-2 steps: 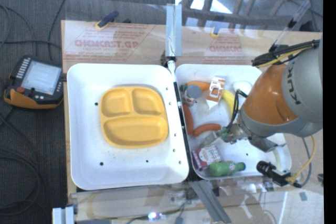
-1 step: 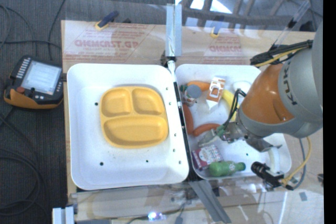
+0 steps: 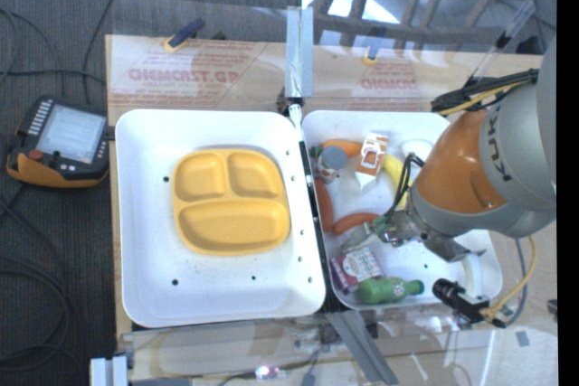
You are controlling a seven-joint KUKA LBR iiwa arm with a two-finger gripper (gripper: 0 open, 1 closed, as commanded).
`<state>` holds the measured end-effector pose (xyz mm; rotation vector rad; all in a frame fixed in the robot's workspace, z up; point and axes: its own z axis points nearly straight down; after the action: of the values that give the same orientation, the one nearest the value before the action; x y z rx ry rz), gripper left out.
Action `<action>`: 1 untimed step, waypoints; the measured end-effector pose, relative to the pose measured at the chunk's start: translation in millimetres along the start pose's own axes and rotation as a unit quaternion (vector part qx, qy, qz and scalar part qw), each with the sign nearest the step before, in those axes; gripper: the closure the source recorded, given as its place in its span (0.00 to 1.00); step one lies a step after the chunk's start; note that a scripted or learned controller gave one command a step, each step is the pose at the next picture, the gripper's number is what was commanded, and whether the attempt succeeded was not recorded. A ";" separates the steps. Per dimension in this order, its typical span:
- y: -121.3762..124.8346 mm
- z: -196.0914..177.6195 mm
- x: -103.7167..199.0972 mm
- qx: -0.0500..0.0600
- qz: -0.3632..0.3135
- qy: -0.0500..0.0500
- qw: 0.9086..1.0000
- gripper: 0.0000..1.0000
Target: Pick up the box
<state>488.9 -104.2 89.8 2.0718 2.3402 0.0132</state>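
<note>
The box (image 3: 372, 152) is a small orange-and-white carton lying near the back of the right bin (image 3: 479, 271), between an orange carrot-shaped item (image 3: 344, 145) and a yellow banana (image 3: 394, 169). My gripper (image 3: 382, 230) is low in the middle of that bin, nearer the front than the box and apart from it, right beside a reddish sausage (image 3: 351, 220). The arm's orange band and grey wrist cover the bin's right half.
The right bin also holds a grey cup (image 3: 332, 160), a pink packet (image 3: 360, 264), a green bottle (image 3: 389, 289) and a white item (image 3: 417, 148). A yellow compartment tray (image 3: 231, 199) lies in the left bin (image 3: 145, 267). A handheld pendant (image 3: 59, 143) lies off the bench at left.
</note>
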 end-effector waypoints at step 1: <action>1.0 0.1 6.0 0.000 0.085 0.000 0.996 0.00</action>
<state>489.1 -98.1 89.8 2.2641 2.1559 0.0157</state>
